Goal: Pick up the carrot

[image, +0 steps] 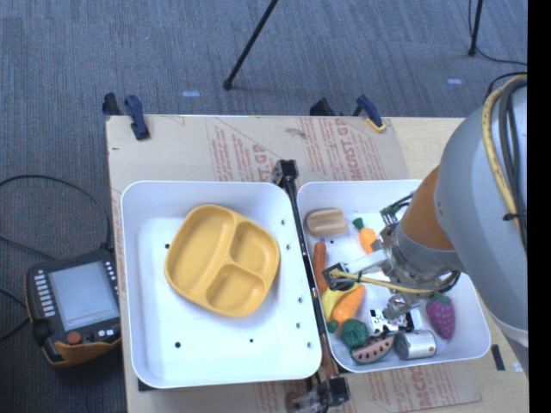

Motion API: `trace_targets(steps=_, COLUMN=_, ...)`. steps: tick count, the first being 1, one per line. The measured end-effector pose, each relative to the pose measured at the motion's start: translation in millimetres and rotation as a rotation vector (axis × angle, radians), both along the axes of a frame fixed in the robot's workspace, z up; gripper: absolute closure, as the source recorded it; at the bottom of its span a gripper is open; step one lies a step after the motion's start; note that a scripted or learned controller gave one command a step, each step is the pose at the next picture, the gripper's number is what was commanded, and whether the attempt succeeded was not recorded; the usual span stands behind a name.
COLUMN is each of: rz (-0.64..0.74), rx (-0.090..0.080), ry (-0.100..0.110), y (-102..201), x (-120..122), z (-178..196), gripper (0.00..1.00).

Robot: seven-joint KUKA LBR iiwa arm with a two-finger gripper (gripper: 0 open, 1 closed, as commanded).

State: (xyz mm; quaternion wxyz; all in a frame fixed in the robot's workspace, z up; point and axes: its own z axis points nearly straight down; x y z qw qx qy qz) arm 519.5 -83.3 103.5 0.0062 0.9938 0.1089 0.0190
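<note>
Pincer [392, 310]: low over the right bin [469, 338], hanging from the grey arm [491, 205] that enters from the right, orange band [426, 218] just above the wrist; whether its black fingers stand apart or together cannot be told, and nothing is seen between them.

Items just beside the pincer: silver can [416, 344], lying on its side at the bin's near edge; purple grape bunch [441, 316] to the right of the can; watermelon slice [374, 349] to the can's left; green vegetable [354, 332] just above the slice; orange and yellow piece [343, 303] to the pincer's left.

Carrot [320, 262]: long, orange-red, lying lengthwise along the left wall of the right bin, apart from the pincer, its near end close to the orange and yellow piece.

Further in the same bin: tan bread roll [326, 221] at the far left corner; small orange piece [368, 237] with a green top, between the roll and the wrist.

Left bin [142, 317]: touching the right bin along a shared edge; holds one yellow divided plate [222, 259] with three compartments, set at a slant.

Table [215, 140]: brown board with red print, blue clamps [135, 114] at its far edge.

Floor [86, 50]: grey carpet; control pendant [76, 302] with a screen lying left of the table; black stand leg [254, 37] beyond the table.
</note>
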Motion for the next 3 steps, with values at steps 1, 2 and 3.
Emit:
trace_targets(steps=1, rz=-0.003, rx=0.013, ry=0.045, y=-7.6, x=75.5, z=-16.6, gripper=0.00)
trace_targets(steps=2, rz=-0.016, rx=0.018, ry=0.045, y=-11.4, x=-3.4, z=-16.1, gripper=0.00)
trace_targets(steps=3, rz=-0.011, rx=0.024, ry=0.057, y=-11.1, x=-5.7, z=-8.9, gripper=1.00)
